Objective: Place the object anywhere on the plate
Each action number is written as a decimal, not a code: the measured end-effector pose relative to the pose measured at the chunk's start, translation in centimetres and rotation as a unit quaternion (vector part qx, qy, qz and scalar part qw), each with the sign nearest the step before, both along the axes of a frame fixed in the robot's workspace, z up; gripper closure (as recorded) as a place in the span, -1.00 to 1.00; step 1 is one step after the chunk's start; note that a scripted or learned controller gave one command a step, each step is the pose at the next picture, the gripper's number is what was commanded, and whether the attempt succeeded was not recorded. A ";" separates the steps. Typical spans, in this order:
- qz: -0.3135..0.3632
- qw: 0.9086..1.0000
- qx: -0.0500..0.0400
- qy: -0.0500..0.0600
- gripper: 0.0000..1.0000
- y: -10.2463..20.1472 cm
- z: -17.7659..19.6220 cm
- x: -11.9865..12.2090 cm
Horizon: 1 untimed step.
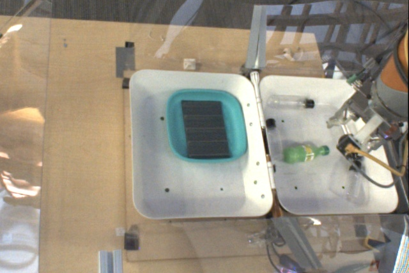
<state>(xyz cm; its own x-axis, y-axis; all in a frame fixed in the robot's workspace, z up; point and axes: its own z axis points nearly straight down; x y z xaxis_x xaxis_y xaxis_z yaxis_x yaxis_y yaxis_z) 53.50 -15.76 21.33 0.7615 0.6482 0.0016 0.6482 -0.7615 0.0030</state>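
Observation:
A teal plate (174,131) lies in the left bin (150,188), and a dark grey ridged slab (205,129) rests flat on its middle. In the right bin (307,198) a green bottle (303,153) lies on its side, cap pointing right. A clear tube with a black cap (291,101) lies near that bin's far wall. My gripper (350,132) hangs over the right bin's right half, to the right of the bottle and apart from it. Nothing shows between its fingers.
A small black piece (270,123) sits by the right bin's left wall. A faint clear object (348,185) lies near the right bin's front right corner. The bins touch along a central divider (262,137). Wooden bench (77,137) surrounds them.

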 end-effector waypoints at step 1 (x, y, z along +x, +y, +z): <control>0.005 1.000 0.000 -0.001 1.00 0.2 1.0 0.2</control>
<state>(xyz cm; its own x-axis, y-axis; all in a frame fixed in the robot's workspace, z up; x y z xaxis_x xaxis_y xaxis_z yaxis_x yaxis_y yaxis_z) 53.68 -15.60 22.36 0.7547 0.6560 0.0025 0.6560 -0.7547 0.0043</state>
